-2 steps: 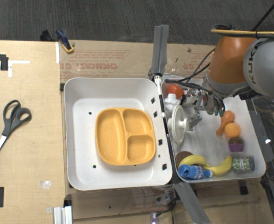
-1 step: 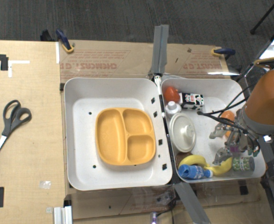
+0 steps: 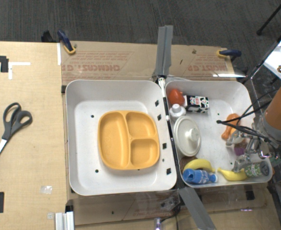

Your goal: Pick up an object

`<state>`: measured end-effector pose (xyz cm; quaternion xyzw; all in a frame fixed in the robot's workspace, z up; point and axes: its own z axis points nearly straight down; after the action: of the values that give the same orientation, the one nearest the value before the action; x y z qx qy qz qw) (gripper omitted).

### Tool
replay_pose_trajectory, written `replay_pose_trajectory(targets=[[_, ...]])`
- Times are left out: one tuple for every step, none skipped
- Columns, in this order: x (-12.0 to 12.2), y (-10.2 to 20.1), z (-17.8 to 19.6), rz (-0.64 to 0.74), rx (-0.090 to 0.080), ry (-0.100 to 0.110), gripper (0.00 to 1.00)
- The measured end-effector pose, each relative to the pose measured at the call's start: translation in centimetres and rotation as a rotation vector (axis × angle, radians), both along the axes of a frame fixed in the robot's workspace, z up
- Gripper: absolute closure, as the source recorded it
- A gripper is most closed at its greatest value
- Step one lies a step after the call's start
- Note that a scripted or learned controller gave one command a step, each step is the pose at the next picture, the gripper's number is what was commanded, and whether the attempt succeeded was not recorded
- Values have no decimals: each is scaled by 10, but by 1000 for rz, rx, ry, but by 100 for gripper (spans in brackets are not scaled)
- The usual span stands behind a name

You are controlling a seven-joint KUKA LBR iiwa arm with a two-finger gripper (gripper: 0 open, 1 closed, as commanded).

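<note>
Two shallow white bins side by side on the bench: left bin [image 3: 78, 143] across the middle of the frame, right bin [image 3: 241, 92] toward the right.

In the left bin, a yellow divided plate [image 3: 129, 139], lying flat near the centre, three compartments showing.

In the right bin, at its upper left corner, an orange ball [image 3: 176, 97]; just beside it to the right, a small black-and-white carton [image 3: 197, 104] on its side. Below the ball, a white bottle [image 3: 176, 111], touching or nearly touching a round white lid [image 3: 187, 136] with a knob in its middle. Along the bin's lower edge, a banana [image 3: 198, 164] above a blue bottle [image 3: 197, 177] lying flat, and a second banana [image 3: 231, 175] further right. Near the right wall, an orange piece [image 3: 229, 126], partly hidden.

Gripper [image 3: 248, 150] low at the right side of the right bin, reaching in from the frame's right edge, above a clear jar [image 3: 256, 169] lying in the bin's lower right corner. Fingers lost among cables and clutter: apart or together, cannot tell. Nothing visibly clamped.

Left of the bins, scissors [image 3: 10, 123] on the wooden bench [image 3: 25, 176].
</note>
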<state>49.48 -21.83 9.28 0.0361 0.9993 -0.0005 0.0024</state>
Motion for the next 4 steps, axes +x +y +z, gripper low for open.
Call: replay_pose_trajectory(targets=[[7, 7, 0, -194, 1, 0, 0], [82, -1, 1, -201, 1, -2, 0], [144, 17, 1, -448, 2, -2, 0], [126, 77, 0, -623, 1, 1, 0]])
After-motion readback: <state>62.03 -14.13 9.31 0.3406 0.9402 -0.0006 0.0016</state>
